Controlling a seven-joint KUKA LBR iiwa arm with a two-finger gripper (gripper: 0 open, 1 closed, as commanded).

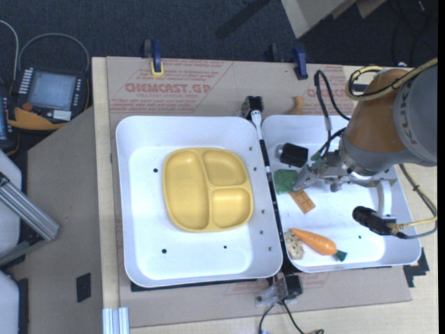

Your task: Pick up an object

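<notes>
Two shallow white bins side by side on a cardboard-topped bench [208, 82]. Left bin [139, 249]: yellow divided plate [207, 188] with three compartments, flat, roughly centred. Right bin [361, 252]: toy carrot [314, 241] near the front edge, orange body lying crosswise, green tip toward the right; small speckled pale piece [294, 245] touching its left end. Green flat item [285, 180] against the left wall, thin tan-orange piece [302, 200] just in front of it. Small black block [293, 154] toward the back-left corner.

Arm [389, 117] in from the right, orange band above the wrist, low over the right bin's middle. Gripper [311, 178] pointing left, just beside the green item and above the tan piece; finger state: cannot tell, hidden among metal parts. Nothing seen lifted. Carrot well apart from the gripper, toward the front. Black cable connector [372, 220] hanging at the wrist's near side.

Handheld controller with screen [50, 92] on the floor at far left.
</notes>
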